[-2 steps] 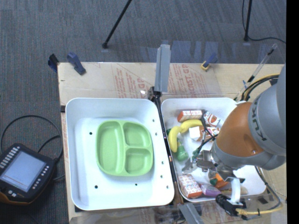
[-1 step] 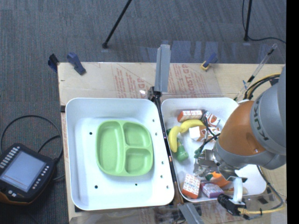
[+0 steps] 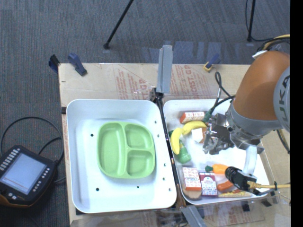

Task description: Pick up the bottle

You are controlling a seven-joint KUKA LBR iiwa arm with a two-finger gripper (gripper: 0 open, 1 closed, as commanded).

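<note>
A small green bottle point(image 3: 183, 153) lies in the right bin point(image 3: 265, 164), near its left wall, just below the curved yellow banana point(image 3: 182, 132), which covers its upper end. My gripper point(image 3: 212, 143) hangs low over the middle of the right bin, to the right of the bottle and apart from it. The gripper sits beside a white block point(image 3: 198, 134). Nothing shows in its grasp.
The right bin also holds an orange-and-white box point(image 3: 191, 116) at the back, two small cartons point(image 3: 200, 181) at the front, and an orange carrot-like piece point(image 3: 220, 169). A black cylinder point(image 3: 236, 176) on the arm hangs over the front. A green divided plate point(image 3: 126, 149) lies in the left bin point(image 3: 80, 126).
</note>
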